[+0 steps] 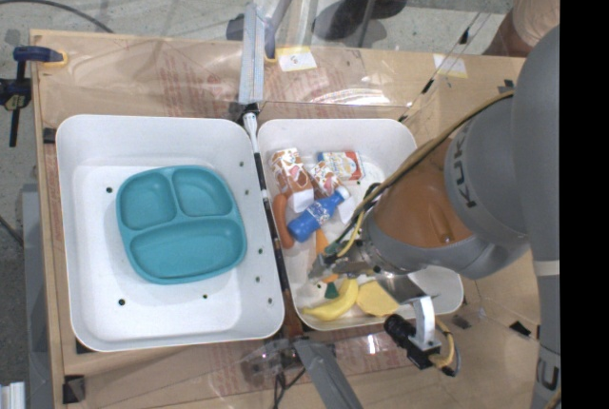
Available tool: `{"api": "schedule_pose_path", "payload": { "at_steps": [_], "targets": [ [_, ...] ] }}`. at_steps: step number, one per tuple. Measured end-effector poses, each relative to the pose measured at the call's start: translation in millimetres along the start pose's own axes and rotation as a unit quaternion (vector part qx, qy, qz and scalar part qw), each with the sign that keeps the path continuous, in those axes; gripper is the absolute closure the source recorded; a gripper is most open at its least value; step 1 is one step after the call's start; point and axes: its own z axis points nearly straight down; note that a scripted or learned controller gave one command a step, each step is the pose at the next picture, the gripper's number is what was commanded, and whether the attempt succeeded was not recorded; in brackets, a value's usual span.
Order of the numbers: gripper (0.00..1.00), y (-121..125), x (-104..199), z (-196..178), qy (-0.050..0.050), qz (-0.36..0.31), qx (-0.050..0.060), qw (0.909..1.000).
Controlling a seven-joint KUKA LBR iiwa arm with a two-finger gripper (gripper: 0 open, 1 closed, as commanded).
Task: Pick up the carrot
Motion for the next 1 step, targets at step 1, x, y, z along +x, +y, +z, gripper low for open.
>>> {"api": "schedule_pose_path", "payload": {
  "at_steps": [1],
  "targets": [
    [1.00,13.9,60.4,-130.6,0.000,0.159,-0.001,0.9873]
  ]
}}
